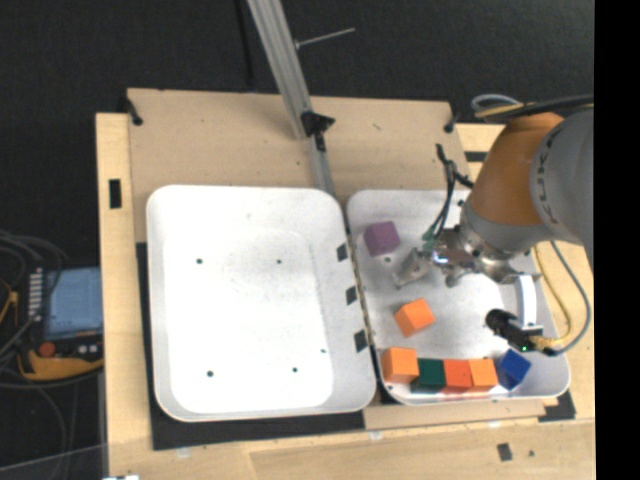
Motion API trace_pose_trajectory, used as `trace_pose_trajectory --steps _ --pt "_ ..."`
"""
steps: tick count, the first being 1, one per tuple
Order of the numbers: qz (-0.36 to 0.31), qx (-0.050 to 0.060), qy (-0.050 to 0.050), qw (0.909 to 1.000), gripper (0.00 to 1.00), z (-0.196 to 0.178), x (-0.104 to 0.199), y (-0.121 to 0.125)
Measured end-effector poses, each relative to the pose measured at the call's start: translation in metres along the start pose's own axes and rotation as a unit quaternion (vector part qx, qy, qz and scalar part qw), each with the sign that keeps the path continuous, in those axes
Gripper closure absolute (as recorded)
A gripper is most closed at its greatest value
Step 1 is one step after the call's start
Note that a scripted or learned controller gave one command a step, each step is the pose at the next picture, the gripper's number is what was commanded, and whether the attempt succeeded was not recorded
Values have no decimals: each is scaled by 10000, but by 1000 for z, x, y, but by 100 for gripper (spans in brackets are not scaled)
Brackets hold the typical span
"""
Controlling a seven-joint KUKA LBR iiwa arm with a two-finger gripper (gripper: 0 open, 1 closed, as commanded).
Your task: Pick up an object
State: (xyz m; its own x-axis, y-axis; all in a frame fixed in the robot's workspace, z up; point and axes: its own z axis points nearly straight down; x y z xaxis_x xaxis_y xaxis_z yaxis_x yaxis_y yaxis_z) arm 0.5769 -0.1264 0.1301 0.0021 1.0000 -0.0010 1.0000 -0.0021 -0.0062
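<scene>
Blocks line the right bin's (392,208) near wall: orange (401,363), green (431,373), two more orange, then blue (513,367). Farther in, a lone orange cube (414,316) lies apart. Beyond it the claw (428,264) hangs low, spread narrowly, gripping nothing. Farthest, a purple cube (380,237) rests.

**Arm bent low, claw pointing left**

The grey KUKA arm (560,183) with its orange band reaches in from the right, wrist tilted downward. Its metal two-finger gripper (412,268) sits at the arm's far left end, fingers slightly spread and holding nothing.
</scene>
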Motion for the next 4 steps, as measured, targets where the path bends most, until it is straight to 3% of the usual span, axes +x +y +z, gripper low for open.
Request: trace_pose_trajectory --steps 1,2,4 --pt "4 -40 -8 10000 0 33 -2 1" --pt "45 -72 -2 10000 100 21 -2 2" --pt "-31 -70 -1 10000 100 -80 4 11"
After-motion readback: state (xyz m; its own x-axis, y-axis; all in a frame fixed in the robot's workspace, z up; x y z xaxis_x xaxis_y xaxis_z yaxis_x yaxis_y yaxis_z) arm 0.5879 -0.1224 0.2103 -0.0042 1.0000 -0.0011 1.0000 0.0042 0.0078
